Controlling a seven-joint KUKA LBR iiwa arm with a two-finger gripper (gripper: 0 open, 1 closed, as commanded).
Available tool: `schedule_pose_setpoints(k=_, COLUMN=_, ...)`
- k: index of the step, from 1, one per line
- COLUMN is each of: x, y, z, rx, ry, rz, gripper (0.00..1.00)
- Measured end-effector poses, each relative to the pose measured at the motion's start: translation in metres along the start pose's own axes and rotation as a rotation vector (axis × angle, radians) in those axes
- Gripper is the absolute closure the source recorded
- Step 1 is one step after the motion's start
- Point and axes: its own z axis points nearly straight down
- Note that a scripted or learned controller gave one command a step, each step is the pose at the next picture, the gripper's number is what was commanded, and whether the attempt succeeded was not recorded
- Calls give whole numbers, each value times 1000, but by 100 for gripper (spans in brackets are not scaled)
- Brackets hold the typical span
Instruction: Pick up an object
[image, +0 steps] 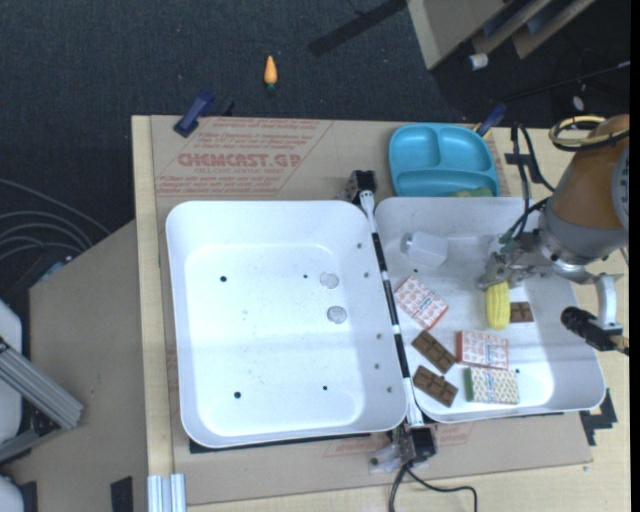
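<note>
The arm comes in from the right, and its tool (503, 272) is down in the right-hand bin (580, 385), just above the top end of a yellow corn cob (497, 305). From here I cannot tell how the tool is set or whether it has hold of anything; the cob lies on the bin floor right below it. A small dark brown piece (520, 312) touches the cob's right side. To the left sits a patterned packet (420, 302), tilted, and above it a clear plastic cup (424, 248) lies on its side. Toward the near edge are two chocolate bars (434, 366), a red-and-white packet (483, 349) and a green-edged packet (491, 385) just beneath it. The left-hand bin (200, 230) has two small grey discs (333, 297) on its floor. On the worktop (260, 160) behind the bins rests a blue divided plate (443, 158).
</note>
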Motion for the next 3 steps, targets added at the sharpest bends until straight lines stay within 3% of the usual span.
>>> schedule_pose_setpoints(k=1, x=85, y=17, z=-112, rx=-2, ry=1, rz=-2, gripper=100)
schedule_pose_setpoints(k=2, x=169, y=-81, z=-113, rx=4, ry=1, rz=-1, gripper=100)
schedule_pose_setpoints(k=3, x=232, y=-110, z=-116, rx=5, ry=1, rz=-1, gripper=100)
